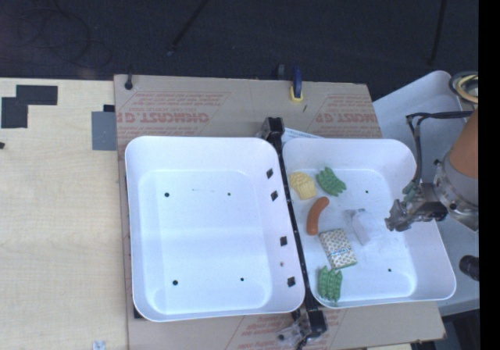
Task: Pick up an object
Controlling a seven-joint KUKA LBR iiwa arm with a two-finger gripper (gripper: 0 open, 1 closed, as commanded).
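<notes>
Six small objects lie in the right bin [426, 282], in its left and middle parts. A yellow block [303, 184] lies near the upper left, with a green leafy piece [331, 181] just beside it on the right. Below them an orange sausage-shaped piece [316, 215] lies tilted, and under that a patterned packet [338, 248] rests at an angle. A second green piece [330, 283] lies against the bin's lower left rim. A clear, faint object [358, 223] lies right of the sausage, near the bin's centre.

The gripper [397, 219] hangs over the right side of the same bin, reaching in from the frame's right edge, apart from every object; whether its fingers are spread or closed cannot be made out, and nothing is seen between them.

The left bin [141, 184] fills the frame's centre-left, on a cardboard sheet [234, 106] across the pale bench [55, 247].
</notes>
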